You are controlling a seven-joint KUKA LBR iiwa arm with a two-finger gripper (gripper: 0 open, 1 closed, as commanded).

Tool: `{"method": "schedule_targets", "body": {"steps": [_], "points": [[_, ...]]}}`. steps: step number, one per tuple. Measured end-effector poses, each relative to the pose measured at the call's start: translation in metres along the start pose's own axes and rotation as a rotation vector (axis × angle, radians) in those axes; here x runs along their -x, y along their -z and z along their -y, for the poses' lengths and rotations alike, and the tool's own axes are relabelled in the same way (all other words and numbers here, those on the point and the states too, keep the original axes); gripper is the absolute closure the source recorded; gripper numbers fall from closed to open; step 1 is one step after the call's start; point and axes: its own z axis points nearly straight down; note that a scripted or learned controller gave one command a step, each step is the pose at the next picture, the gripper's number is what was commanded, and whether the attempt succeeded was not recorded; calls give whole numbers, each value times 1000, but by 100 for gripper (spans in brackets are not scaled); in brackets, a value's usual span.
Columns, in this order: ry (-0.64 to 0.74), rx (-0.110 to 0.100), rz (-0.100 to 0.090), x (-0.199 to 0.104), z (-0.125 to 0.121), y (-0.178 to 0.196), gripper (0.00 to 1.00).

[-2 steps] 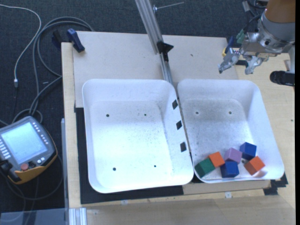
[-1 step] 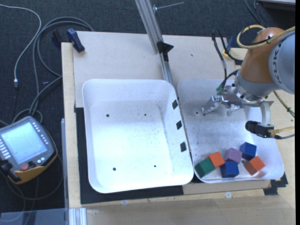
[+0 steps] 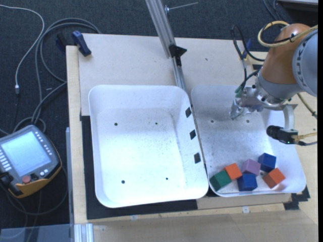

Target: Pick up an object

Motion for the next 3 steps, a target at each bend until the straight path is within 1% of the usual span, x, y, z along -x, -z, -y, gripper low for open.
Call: {"method": "schedule_targets", "body": {"steps": [1, 2, 3], "points": [[0, 3, 2, -1, 26, 61, 100], [0, -7, -2, -14, 77, 74, 100], [-1, -13, -3, -17, 131, 25, 100]]}}
